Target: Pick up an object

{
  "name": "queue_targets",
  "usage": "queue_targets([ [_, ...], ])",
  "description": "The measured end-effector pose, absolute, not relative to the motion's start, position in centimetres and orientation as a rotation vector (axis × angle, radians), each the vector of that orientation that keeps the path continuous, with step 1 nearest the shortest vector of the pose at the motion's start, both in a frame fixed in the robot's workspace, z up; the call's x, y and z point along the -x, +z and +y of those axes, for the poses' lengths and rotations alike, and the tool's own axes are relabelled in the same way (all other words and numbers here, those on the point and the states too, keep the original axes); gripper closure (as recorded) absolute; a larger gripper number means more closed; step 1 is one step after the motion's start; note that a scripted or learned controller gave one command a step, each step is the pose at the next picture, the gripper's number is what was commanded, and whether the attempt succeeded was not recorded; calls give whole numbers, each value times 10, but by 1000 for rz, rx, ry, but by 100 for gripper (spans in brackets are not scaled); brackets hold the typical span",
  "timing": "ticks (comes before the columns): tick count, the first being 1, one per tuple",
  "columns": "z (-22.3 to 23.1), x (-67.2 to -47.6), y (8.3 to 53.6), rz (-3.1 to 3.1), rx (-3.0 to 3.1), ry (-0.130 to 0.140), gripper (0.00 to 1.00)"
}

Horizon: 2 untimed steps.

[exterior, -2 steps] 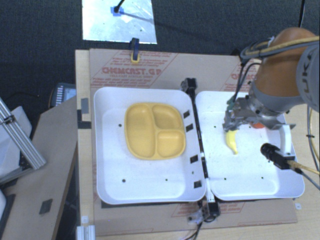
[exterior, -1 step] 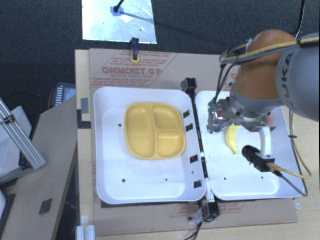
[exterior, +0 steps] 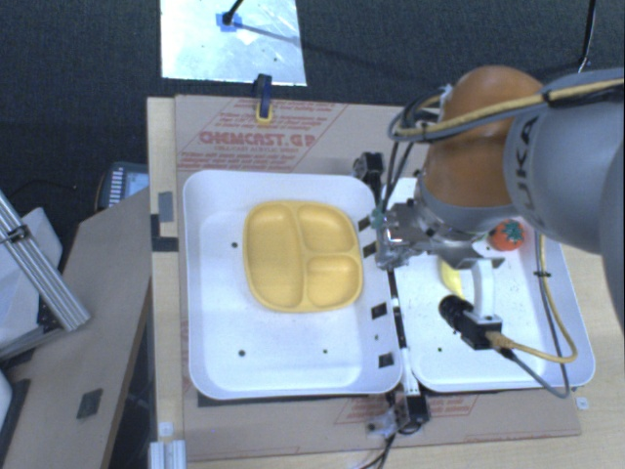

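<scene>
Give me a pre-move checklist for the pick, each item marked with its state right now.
1. Target in sight: yellow object in the right bin, partly hidden by the arm - ok.
2. Jaws open or shut: cannot tell.
3. Anything held: cannot tell.
4. Orange object beside the wrist, close to the path - not ok.
5. Yellow divided tray lies flat in the left bin, apart from the arm - ok.

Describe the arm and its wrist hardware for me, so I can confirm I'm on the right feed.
The arm is a thick grey cylinder with dark KUKA lettering on its side, ending in a rounded orange band. Yellow and black cables run across the top of that band, and a yellow cable loops below. Under it sits metallic wrist hardware with a white piece and a black block.
</scene>
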<state>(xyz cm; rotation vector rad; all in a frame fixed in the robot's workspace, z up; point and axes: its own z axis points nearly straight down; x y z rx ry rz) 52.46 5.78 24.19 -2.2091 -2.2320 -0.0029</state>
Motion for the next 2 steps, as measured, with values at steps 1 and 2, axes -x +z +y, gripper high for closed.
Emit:
queue_targets([
  [1,107,-514,241,-2232,2210,-2,100],
  [2,104,-515,241,-2227,2217,-2,0],
])
